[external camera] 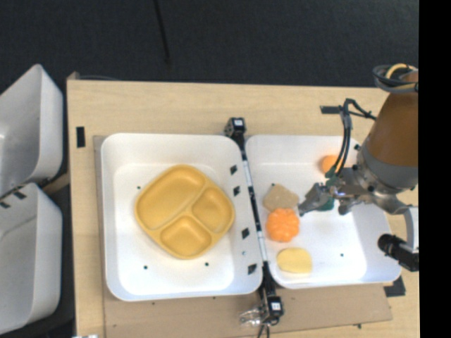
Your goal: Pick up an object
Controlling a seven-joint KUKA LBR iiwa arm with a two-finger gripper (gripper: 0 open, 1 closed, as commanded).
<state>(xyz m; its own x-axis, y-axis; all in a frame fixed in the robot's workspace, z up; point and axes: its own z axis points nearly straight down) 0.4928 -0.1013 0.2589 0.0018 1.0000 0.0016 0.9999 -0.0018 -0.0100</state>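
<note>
Camera view, framing: fixed above the bench, looking down at a slant on two white bins set side by side.
Cut off: my arm [394, 136] enters from the right, and its orange band runs out of frame at the edge.
Hard to make out: my gripper [315, 199] is a small dark and teal shape low over the right bin; whether my fingers are spread or pressed together I cannot tell, and nothing shows between them.
Partly hidden: a small orange object [328, 163] lies near the far wall of the right bin, with my cable and wrist across its right side.
Left bin [116, 259]: holds one yellow divided plate [184, 211] with three compartments, lying flat near the middle.
Right bin [352, 273]: holds four things, three of them grouped at its left side close to the divider.
Tan lump [280, 198]: just beside my gripper, on its left.
Orange textured ball [282, 225]: touching the tan lump on its near side.
Pale yellow piece [294, 260]: nearer the front wall, just below the ball.
Bench [176, 108]: light wood, bearing both bins.
</note>
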